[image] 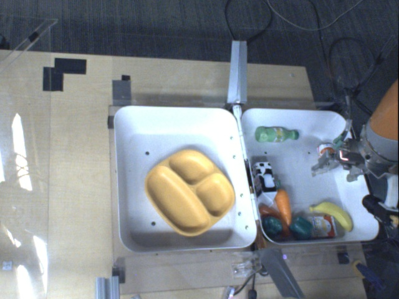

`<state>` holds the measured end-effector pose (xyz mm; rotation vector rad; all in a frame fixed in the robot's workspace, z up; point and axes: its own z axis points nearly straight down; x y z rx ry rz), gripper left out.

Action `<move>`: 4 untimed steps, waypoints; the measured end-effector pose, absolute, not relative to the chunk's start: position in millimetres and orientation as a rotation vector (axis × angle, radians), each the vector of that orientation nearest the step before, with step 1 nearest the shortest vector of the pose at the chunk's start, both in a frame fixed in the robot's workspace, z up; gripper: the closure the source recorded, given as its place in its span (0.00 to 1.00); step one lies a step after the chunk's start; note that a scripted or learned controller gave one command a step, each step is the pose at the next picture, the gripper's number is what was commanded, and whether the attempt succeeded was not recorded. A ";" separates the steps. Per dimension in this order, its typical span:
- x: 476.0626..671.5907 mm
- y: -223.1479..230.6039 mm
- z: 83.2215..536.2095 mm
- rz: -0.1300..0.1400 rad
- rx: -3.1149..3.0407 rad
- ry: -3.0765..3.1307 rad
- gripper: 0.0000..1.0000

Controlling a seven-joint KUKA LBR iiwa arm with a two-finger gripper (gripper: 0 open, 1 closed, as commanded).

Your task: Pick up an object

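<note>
My gripper hangs over the right side of the right bin, its fingers spread open with nothing between them. A green bottle lies near that bin's far wall, to the gripper's upper left. A yellow banana lies below the gripper near the front right corner. Along the bin's front left sit an orange carrot, a black and white item and a teal item. A large yellow bread-like object fills the middle of the left bin.
A metal divider post stands behind the seam between the bins. The grey arm with its orange band comes in over the right bin's right wall. Cables trail on the dark floor behind the bench.
</note>
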<state>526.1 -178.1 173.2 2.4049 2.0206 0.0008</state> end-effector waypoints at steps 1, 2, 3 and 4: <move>540.1 -191.8 218.9 0.002 2.598 1.763 0.00; 591.2 -188.3 155.5 0.000 2.612 1.744 0.00; 644.1 -192.8 85.5 0.005 2.496 1.900 0.00; 647.1 -191.0 96.7 0.011 2.483 1.909 1.00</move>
